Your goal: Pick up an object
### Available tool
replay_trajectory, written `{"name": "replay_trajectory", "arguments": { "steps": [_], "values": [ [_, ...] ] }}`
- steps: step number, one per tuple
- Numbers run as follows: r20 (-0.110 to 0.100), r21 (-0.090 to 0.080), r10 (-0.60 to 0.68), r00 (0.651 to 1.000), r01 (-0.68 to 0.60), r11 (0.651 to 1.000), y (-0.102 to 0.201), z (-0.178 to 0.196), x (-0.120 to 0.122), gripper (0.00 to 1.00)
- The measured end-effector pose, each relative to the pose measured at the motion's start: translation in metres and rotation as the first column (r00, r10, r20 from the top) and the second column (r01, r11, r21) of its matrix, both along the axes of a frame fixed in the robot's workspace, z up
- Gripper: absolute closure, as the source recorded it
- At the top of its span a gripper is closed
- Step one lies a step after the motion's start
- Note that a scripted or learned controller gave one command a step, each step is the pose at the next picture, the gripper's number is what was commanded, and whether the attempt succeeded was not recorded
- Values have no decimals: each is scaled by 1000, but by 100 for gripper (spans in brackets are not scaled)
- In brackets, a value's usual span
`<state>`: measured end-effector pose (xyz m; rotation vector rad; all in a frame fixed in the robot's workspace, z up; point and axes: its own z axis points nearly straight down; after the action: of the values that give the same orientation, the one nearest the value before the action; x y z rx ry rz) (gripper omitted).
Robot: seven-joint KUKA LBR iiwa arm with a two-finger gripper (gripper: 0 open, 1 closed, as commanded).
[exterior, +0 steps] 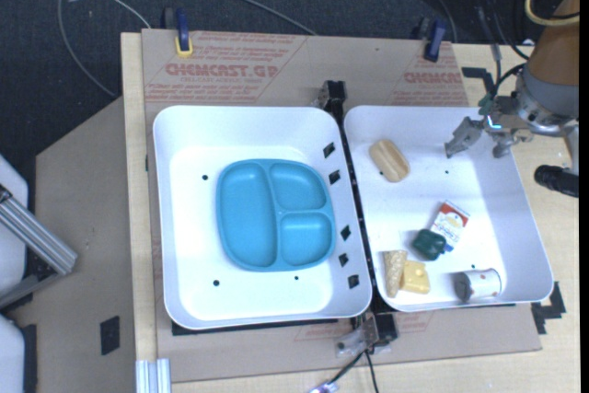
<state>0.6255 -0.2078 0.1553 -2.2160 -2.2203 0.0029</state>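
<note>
Toys crowd the right bin's [515, 198] near corner on the desk [138, 198]: cheese wedge [416, 279], green piece [428, 243], small can [479, 283]. Farther back lies a bread roll [390, 160]. Beyond, the gripper [480, 138] hovers with fingers spread, gripping nothing, probably poised to descend.

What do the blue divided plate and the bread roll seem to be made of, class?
Blue divided plate: probably moulded plastic, with one even colour, smooth rounded compartment ridges and a soft sheen. Bread roll: likely a plastic or foam toy, uniformly tan and smooth-looking, though at this size real bread cannot be ruled out.
</note>
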Motion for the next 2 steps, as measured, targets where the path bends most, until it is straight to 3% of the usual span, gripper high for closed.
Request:
{"name": "replay_trajectory", "arguments": {
  "steps": [1,2],
  "values": [
    [1,-1,-2,1000,2,1000,-9,-49,4,0],
    [3,4,1,1000,-1,1000,-6,-70,5,0]
  ]
}}
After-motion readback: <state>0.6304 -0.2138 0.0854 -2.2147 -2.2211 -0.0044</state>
